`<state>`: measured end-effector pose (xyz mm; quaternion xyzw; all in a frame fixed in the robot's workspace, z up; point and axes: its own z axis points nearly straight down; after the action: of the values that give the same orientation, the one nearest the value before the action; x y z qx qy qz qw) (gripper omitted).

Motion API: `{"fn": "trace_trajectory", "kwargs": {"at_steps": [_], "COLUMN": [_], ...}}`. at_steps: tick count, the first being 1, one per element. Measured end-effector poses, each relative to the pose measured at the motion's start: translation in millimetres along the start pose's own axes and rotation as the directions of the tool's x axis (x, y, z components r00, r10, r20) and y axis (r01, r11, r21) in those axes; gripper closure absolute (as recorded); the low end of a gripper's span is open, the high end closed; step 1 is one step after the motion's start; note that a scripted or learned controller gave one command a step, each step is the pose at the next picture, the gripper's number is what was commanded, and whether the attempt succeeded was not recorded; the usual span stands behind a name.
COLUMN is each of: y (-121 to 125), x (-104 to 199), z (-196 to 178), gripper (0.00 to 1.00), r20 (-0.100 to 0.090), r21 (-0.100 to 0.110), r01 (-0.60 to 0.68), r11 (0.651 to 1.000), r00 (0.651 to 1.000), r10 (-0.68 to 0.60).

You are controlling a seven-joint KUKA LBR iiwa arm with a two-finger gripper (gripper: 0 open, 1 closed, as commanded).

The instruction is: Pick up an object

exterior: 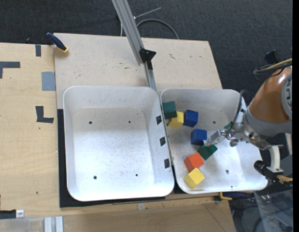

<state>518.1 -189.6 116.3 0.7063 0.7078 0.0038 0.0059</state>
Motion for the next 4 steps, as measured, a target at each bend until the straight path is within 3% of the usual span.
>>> {"fn": "trace_trajectory", "kwargs": {"at_steps": [1, 2, 3, 4], "y": [4, 7, 16, 19], "x": [0, -1, 5, 2], "z": [4, -8, -56, -119], "gripper": [0.00, 1.00, 1.00, 1.00], "r20": [0.002, 0.005, -0.001, 0.000], "r21": [-0.010, -0.016, 0.010, 0.008], "r01": [-0.002, -0.001, 0.001, 0.000], "r11": [1.000, 1.000, 1.000, 1.000], "r00": [1.000, 1.000, 1.000, 1.000], "r10": [0.002, 0.001, -0.001, 0.000]}}
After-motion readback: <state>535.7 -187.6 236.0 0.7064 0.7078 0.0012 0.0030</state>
